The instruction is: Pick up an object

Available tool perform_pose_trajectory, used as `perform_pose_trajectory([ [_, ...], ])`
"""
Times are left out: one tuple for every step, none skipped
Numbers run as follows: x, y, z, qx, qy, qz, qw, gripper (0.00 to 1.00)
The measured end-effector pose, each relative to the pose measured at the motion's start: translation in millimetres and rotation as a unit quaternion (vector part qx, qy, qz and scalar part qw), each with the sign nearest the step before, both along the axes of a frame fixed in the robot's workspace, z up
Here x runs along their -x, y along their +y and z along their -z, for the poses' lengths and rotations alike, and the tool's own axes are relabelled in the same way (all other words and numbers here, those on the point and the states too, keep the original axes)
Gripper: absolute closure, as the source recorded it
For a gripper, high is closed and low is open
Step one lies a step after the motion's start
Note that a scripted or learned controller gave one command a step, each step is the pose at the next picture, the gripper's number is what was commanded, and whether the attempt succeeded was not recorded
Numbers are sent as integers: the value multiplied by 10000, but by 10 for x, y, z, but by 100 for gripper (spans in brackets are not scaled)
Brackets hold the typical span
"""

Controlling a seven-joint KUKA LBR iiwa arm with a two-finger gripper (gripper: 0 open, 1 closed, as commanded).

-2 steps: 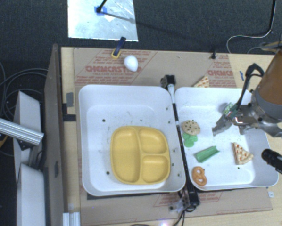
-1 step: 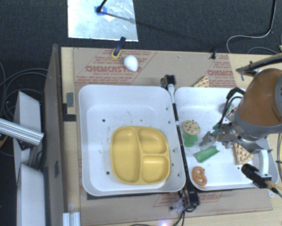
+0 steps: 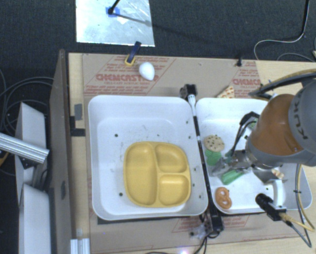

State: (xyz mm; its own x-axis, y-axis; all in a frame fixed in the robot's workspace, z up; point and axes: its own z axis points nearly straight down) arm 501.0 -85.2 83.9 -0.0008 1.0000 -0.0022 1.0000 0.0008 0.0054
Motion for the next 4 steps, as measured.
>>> perform_pose_trajectory([
  [-31,-20,-150,17,-50,7,10000,100],
  [120,36,-1503,-4,-49,-20,10000,100],
  [138,37,-1427,-11,15,-8,10000,0],
  [172,-120,-198,-18,76,10,10000,0],
])
